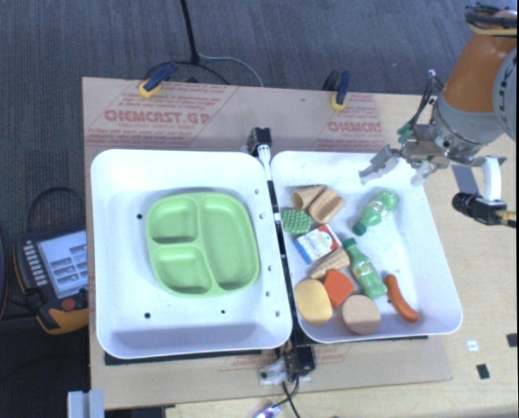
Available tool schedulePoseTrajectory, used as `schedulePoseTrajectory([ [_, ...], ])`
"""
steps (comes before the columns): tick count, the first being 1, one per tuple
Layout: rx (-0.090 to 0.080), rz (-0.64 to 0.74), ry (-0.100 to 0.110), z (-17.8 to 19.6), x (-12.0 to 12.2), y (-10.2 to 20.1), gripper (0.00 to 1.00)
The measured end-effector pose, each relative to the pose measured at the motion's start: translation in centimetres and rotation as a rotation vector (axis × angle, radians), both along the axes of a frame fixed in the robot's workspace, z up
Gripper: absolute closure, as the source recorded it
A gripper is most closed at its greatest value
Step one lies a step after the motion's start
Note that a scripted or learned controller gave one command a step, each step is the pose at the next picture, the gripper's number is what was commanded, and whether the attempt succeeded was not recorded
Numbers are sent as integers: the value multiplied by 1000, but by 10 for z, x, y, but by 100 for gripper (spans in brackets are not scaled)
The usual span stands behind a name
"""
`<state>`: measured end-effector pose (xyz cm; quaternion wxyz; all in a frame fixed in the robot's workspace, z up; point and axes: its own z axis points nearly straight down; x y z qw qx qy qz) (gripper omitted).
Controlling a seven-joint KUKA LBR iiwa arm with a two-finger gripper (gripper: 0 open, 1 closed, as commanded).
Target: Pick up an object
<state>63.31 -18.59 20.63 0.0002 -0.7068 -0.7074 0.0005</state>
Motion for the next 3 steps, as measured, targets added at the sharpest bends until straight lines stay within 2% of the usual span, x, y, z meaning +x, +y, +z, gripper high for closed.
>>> schedulePoseTrajectory([
  [1,9,73,-4,-109,-15,-22,0],
  [2,2,73,-3,-100,-16,-25,100],
  [3,0,-275,0,-35,-22,42,100],
])
